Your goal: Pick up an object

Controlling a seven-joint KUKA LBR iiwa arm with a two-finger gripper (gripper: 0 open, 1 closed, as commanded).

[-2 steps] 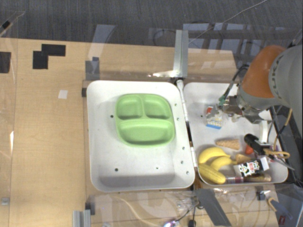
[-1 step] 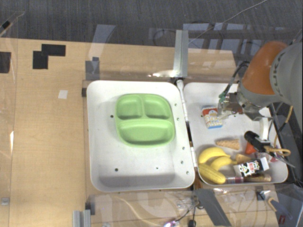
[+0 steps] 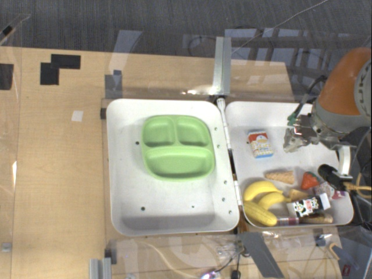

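— So, where is your hand (image 3: pixel 294 138) at this moment?

— It hangs over the right bin (image 3: pixel 273 112), in the far half of it, close to the right wall. My arm (image 3: pixel 343 83) comes in from the right side, with the orange band above the wrist.

— Is it released or clenched?

— I cannot tell this; the hand looks small and I see it from above.

— And the things to pick up?

— They all lie in the right bin. A small red, white and blue carton (image 3: pixel 260 144) lies just beside my hand, on its left, not touching it. Nearer to the front there is a pale brown wedge (image 3: pixel 281 176), and on its right a small red piece (image 3: pixel 310 180). In the front left corner lie the yellow bananas (image 3: pixel 263 201), touching each other. Beside them, along the front wall, a black-and-white carton (image 3: pixel 312 205) lies on its side.

— What about the other bin?

— The left bin (image 3: pixel 125 156) carries a green plate (image 3: pixel 176 146) with three compartments, lying flat about in the middle. Both bins stand side by side on the pale wooden worktop (image 3: pixel 52 156).
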